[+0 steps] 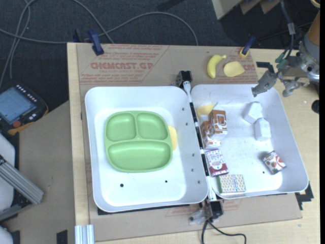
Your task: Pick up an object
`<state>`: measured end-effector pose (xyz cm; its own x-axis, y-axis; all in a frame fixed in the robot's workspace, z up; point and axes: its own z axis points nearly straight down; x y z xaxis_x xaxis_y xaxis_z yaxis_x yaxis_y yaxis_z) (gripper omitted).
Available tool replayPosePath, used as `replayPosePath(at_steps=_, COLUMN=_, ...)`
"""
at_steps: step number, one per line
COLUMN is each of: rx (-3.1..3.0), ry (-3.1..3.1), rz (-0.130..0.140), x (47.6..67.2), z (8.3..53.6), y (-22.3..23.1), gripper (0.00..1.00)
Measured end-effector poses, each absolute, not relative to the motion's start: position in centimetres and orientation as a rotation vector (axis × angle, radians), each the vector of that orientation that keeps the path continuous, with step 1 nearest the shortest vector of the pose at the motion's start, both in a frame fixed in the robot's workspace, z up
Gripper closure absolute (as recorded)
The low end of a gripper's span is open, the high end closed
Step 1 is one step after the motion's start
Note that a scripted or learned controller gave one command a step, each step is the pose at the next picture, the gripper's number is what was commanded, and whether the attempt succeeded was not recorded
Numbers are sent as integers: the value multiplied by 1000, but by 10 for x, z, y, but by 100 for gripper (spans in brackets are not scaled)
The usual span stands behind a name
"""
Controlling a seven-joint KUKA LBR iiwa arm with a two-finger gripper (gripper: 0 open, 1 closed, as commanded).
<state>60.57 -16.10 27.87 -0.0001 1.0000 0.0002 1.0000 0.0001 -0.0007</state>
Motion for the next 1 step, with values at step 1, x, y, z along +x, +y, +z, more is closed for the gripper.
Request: replayPosePath(at_steps=1, rx=-2220, ry=-2221, rz=1, x=605, z=162, y=-137, gripper=0)
